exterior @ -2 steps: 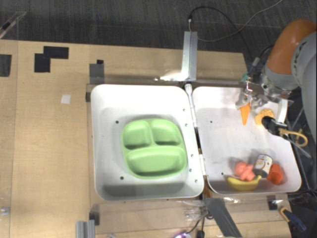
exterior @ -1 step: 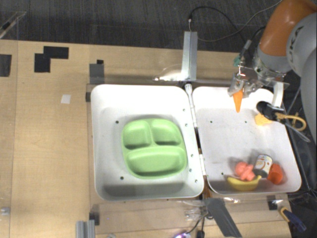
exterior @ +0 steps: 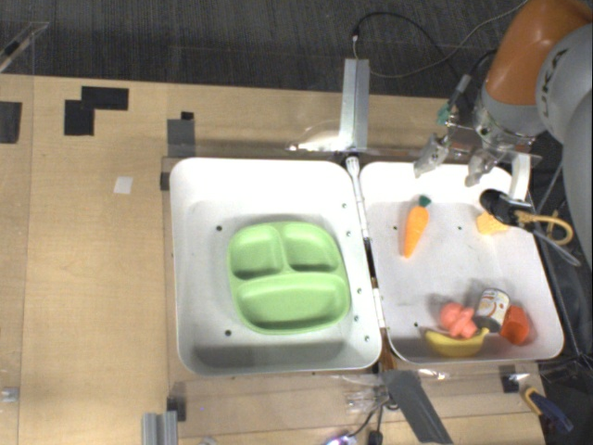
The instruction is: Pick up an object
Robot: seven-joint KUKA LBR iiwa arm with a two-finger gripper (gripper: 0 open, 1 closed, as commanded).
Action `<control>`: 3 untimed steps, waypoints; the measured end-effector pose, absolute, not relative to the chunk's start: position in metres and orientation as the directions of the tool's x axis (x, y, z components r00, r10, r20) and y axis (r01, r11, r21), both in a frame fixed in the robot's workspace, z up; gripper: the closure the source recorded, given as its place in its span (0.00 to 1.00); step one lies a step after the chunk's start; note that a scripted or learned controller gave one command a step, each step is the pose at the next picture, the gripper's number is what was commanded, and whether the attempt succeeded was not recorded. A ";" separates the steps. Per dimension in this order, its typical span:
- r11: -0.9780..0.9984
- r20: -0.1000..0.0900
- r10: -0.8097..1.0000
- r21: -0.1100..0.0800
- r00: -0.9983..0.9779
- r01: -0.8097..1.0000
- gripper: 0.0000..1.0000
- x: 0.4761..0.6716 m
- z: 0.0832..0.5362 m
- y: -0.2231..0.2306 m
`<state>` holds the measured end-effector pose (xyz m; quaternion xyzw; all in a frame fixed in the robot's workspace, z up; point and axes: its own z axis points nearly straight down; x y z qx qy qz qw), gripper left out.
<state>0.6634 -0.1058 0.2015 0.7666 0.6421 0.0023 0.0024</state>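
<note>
An orange toy carrot (exterior: 414,229) with a green top lies in the upper left of the right bin (exterior: 445,272). A yellow piece (exterior: 491,222) rests near that bin's right wall. At the bin's front right sit a pink toy (exterior: 456,319), a yellow banana (exterior: 455,343), a small can (exterior: 491,305) and an orange-red ball (exterior: 515,325), all packed close together. My gripper (exterior: 457,163) hangs over the bin's far edge, above and right of the carrot, with its two fingers spread apart and nothing between them.
The left bin (exterior: 199,248) holds a green divided tray (exterior: 288,275). A metal post (exterior: 355,109) stands behind the seam between the bins. A yellow and black cable (exterior: 537,222) loops over the right bin's right wall.
</note>
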 end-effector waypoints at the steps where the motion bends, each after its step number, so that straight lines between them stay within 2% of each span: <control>1: -0.129 0.001 0.992 0.008 0.129 0.992 0.00 0.658 0.087 -0.096; 2: -0.123 0.002 0.992 0.016 0.123 0.992 1.00 0.661 0.101 -0.094; 3: -0.100 0.002 0.995 0.008 0.100 0.995 1.00 0.670 0.188 -0.015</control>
